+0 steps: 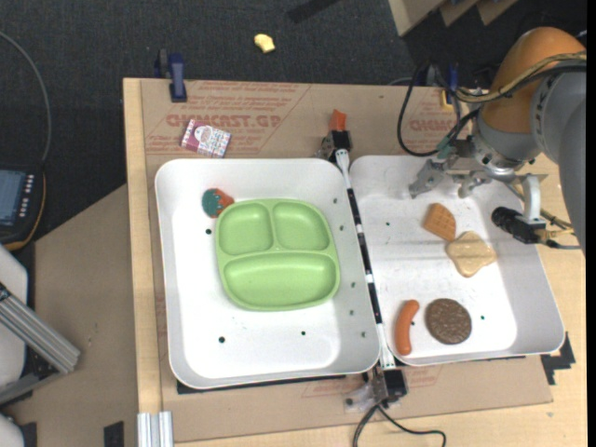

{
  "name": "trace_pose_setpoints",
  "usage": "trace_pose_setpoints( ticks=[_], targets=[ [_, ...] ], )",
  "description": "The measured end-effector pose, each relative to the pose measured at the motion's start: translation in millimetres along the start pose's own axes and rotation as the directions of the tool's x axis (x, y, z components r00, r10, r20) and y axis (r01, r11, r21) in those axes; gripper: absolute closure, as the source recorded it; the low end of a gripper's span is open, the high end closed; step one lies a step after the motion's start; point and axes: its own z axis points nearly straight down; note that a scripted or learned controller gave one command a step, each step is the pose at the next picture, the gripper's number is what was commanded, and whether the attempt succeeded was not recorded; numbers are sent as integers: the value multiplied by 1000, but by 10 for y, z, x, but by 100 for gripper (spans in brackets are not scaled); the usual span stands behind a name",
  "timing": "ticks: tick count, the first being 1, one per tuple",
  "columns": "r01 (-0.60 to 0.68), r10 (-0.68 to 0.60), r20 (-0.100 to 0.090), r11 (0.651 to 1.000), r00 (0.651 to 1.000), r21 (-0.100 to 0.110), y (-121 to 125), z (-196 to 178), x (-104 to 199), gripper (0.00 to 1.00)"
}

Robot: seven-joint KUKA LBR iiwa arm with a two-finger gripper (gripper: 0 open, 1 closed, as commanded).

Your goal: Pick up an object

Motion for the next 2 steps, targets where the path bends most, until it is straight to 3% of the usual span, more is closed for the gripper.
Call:
trace_pose_setpoints(
  ticks=[1, 2],
  targets=[
    [-2, 2, -4, 1000, 1000, 9, -321, 112, 135, 0],
    [-2, 2, -3, 1000, 1000, 2, -298, -2, 131, 100]
  ],
)
